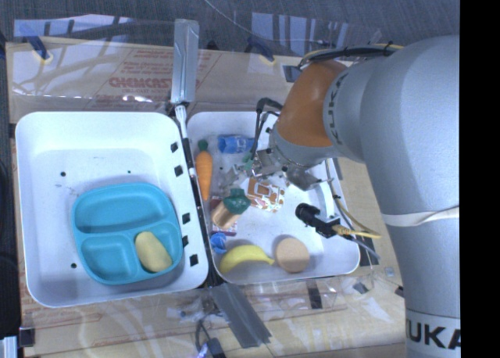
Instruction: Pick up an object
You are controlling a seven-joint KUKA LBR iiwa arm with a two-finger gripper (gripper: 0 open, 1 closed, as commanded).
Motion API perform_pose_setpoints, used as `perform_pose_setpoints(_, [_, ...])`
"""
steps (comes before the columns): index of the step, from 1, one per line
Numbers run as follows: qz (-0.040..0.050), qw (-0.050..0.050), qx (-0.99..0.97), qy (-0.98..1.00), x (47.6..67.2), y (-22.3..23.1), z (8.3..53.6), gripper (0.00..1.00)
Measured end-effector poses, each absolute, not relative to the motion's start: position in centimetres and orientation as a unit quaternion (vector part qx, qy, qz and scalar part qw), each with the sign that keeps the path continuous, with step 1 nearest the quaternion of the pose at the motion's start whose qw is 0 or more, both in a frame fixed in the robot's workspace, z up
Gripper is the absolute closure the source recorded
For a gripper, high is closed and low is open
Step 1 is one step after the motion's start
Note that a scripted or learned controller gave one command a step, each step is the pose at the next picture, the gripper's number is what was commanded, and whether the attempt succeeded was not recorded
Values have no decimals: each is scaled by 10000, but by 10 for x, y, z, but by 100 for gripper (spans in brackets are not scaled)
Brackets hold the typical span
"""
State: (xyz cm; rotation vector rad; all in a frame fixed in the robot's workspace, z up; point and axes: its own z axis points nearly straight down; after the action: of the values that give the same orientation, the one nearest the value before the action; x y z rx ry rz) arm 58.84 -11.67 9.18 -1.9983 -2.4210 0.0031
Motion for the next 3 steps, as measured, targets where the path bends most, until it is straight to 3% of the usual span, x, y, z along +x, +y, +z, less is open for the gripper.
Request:
perform_pose_setpoints(1, [10, 10, -6346, -7728, 589, -116, 102, 100])
perform_pose_setpoints(2, [11, 11, -6346, -7728, 589, -116, 102, 0])
perform_pose_setpoints(3, [-24, -28, -5849, -8111, 572, -117, 96, 0])
